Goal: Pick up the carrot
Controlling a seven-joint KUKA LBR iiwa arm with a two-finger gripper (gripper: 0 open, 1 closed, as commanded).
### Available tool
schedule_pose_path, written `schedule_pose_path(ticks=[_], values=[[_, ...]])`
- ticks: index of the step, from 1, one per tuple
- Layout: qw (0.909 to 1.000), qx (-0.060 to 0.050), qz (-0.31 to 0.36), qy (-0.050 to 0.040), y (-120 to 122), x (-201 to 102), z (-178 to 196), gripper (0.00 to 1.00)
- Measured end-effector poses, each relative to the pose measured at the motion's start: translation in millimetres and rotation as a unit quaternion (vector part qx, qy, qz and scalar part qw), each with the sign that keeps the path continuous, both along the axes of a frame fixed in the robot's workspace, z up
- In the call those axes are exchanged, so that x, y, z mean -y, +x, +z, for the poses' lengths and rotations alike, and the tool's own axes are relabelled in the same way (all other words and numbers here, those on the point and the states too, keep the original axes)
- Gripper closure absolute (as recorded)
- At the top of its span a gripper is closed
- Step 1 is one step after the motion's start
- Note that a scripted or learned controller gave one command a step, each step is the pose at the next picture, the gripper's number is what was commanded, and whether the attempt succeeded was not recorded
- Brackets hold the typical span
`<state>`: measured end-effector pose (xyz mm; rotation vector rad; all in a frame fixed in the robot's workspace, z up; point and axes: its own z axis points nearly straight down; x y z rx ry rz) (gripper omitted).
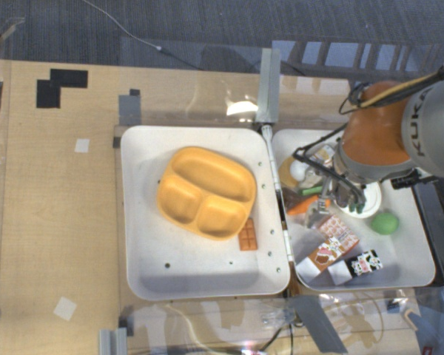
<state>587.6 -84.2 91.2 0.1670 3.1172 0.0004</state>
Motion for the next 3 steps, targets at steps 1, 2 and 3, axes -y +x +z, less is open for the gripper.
schedule_pose_path(ticks=[1, 2, 3], values=[[0.9612, 0.000, -0.276, 0.0059, -7.7, 3.1, -0.3, 0.00], [0.9619, 0.008, -0.273, 0.0056, -3.4, 3.8, 14.0, 1.00], [0.9775, -0.004, -0.211, 0.0045, -68.5, -50.6, 97.3, 1.00]])
